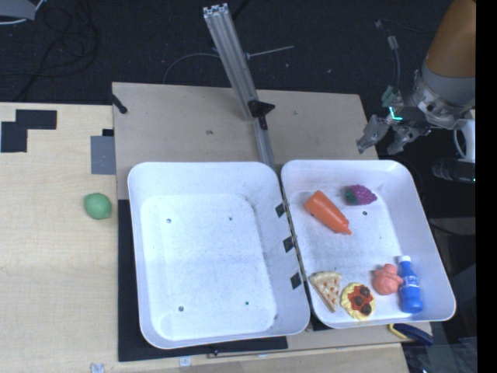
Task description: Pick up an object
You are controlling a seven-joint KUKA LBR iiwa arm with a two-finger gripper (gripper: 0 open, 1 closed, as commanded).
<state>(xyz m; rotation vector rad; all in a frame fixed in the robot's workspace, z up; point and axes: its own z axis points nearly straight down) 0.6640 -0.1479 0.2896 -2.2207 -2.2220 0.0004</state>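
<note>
The right bin [419, 208] holds an orange carrot [327, 212], a purple grape bunch [359, 194], a pizza slice [327, 288], a round red-and-yellow toy [358, 300], a pink lump [385, 279] and a blue bottle [408, 285]. My gripper [386, 137] hangs above the bench just past the right bin's far edge, up and right of the grapes. Its fingers are spread, with nothing between them.
The left bin [203, 255] stands beside the right one. A green ball [98, 206] lies on the bench to its left. A grey metal rail [239, 72] slants down from the back toward the seam between the bins.
</note>
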